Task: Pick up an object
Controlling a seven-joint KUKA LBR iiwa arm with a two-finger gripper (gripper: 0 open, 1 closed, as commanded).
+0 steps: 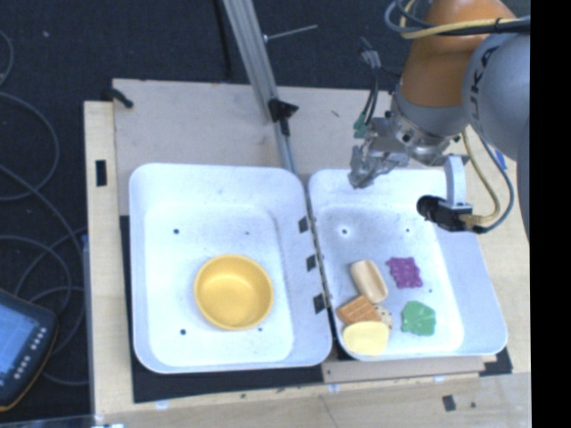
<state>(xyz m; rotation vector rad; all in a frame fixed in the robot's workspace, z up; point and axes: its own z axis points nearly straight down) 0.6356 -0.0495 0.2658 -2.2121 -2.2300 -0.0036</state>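
My gripper (363,173) hangs over the back left corner of the right bin (464,266), well above its floor, with nothing seen in it. Near the bin's front lie a tan cylinder (368,280), a purple bumpy piece (404,271), a green piece (417,317), an orange waffle-like block (358,310) and a pale yellow piece (366,336). All of them sit well in front of the gripper. A yellow bowl (234,292) rests upright in the left bin (161,239).
A slanted metal pole (257,61) with a black clamp rises behind the bins' shared edge. Black cable and a connector (443,212) hang off the arm over the right bin's back right. A tablet (18,346) lies on the floor at the left.
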